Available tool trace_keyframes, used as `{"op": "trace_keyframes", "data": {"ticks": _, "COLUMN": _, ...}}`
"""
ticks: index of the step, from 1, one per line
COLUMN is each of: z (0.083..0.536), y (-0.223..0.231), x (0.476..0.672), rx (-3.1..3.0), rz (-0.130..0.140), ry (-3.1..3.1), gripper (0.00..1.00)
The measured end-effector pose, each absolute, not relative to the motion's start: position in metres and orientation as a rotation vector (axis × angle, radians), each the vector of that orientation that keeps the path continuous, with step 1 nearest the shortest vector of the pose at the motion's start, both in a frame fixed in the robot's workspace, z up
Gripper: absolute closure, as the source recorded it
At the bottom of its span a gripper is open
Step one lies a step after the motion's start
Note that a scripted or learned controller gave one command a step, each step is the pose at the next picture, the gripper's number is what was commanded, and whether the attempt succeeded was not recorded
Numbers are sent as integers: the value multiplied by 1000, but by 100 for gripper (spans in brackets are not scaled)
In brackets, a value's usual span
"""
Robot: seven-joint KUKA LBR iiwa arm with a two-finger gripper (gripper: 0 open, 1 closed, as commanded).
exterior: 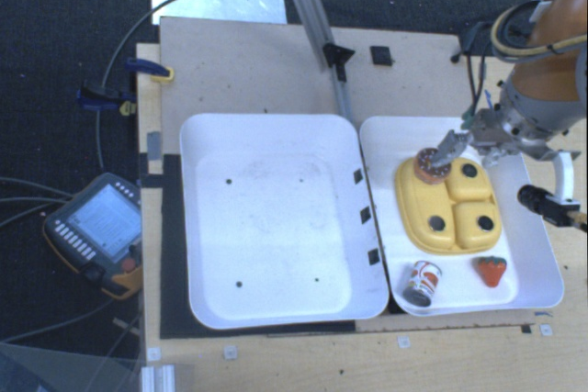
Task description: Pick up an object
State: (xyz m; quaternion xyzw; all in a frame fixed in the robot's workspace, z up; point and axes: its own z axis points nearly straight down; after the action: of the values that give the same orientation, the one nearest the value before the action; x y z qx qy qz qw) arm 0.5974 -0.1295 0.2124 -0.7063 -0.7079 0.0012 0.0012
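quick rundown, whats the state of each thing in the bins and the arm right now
yellow tray: flat in the right bin
donut: on the tray's top left corner, gripper right above it
can: on its side, near front rim
strawberry: loose, front right

- Brown doughnut (428, 165) rests on the yellow tray's (432, 229) upper-left corner.
- Printed can (422, 282) lies tipped below it.
- Strawberry (492, 270) lies beside the can.
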Motion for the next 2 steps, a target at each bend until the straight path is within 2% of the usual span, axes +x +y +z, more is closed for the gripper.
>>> {"op": "trace_keyframes", "data": {"ticks": 1, "z": 149, "y": -131, "x": 598, "rx": -2218, "rz": 4, "ry": -2221, "gripper": 0}}
{"op": "trace_keyframes", "data": {"ticks": 2, "z": 106, "y": -119, "x": 605, "rx": -2215, "rz": -15, "ry": -2228, "gripper": 0}}
